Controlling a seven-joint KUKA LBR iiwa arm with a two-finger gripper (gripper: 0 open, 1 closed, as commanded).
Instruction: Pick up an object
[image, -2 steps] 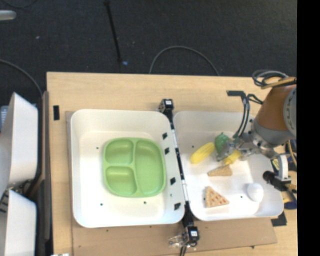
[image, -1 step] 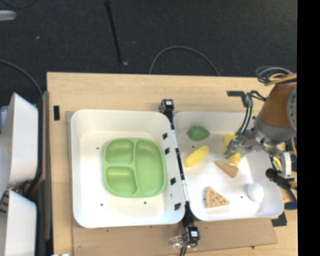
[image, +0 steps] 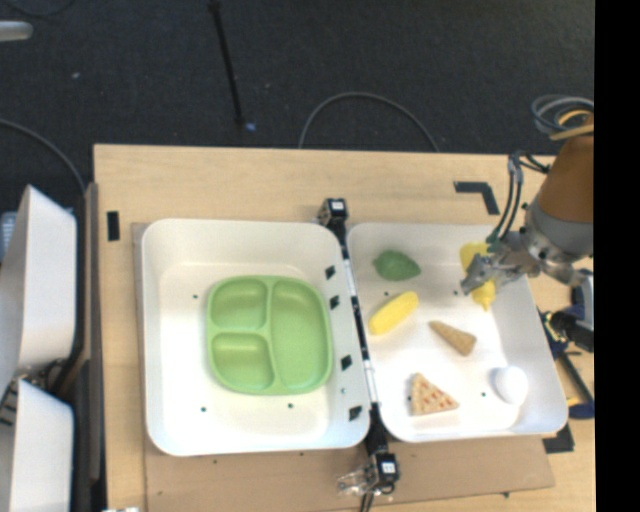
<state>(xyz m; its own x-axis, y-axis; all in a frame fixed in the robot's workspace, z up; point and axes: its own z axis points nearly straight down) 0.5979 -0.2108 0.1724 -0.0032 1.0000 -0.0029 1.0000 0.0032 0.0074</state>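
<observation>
I reach in from the right over the right bin (image: 530, 415), and my gripper (image: 480, 277) hangs above its upper right part, close to the far wall. Right at my fingertips sits a yellow object (image: 476, 268): one bit of it shows just above my gripper and another bit pokes out below, near the bin floor. My fingers lie across the middle of it, so I cannot tell whether it is actually clamped between them or just lying under them, and I cannot tell how far apart they are.

The other pieces in this bin lie apart from my gripper. A green leafy piece (image: 397, 265) rests to its left, near the far wall. Below that, a yellow corn cob (image: 393, 313) lies at a slant near the bin's left wall. A tan wedge (image: 453, 337) sits near the middle of the bin, below and a little left of my gripper. Toward the near edge are a pizza slice (image: 431, 396) and, to its right in the corner, a white egg (image: 509, 384).

The left bin (image: 170, 420) holds a green divided plate (image: 268, 334), well apart from me. Both bins sit side by side on the wooden bench (image: 250, 180).
</observation>
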